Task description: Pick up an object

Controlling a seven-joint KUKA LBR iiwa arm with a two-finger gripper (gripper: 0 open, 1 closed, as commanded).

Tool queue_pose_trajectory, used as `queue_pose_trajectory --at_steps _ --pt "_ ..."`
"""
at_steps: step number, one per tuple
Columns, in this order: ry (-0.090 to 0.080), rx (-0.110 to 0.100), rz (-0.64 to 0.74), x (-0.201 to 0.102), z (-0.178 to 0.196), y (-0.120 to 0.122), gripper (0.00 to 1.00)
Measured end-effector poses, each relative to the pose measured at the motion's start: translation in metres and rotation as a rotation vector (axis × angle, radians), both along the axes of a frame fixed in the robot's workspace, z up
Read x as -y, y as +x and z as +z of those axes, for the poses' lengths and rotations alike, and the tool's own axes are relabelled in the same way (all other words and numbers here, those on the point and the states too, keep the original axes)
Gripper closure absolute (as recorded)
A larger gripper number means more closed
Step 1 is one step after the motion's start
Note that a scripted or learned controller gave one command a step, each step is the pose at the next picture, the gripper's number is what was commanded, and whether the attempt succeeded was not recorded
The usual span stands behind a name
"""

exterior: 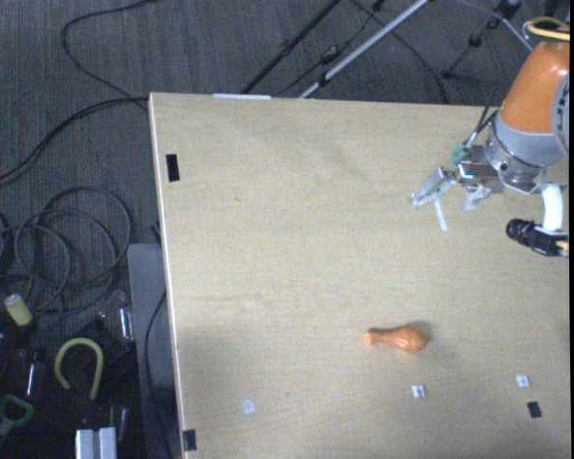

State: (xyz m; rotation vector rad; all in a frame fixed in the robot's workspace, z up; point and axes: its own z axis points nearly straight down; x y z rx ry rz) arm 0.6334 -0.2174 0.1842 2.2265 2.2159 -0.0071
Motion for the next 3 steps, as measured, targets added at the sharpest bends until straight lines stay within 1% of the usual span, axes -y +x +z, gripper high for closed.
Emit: queue_pose_trajectory --at_steps 1,2,3 --pt "0.002 0.002 0.332 -0.010 -0.100 0.036 0.00" --pt "0.004 0.002 0.360 -0.076 -0.100 0.035 0.00" --pt "0.003 0.002 0.360 -0.077 -0.091 0.035 1.00"
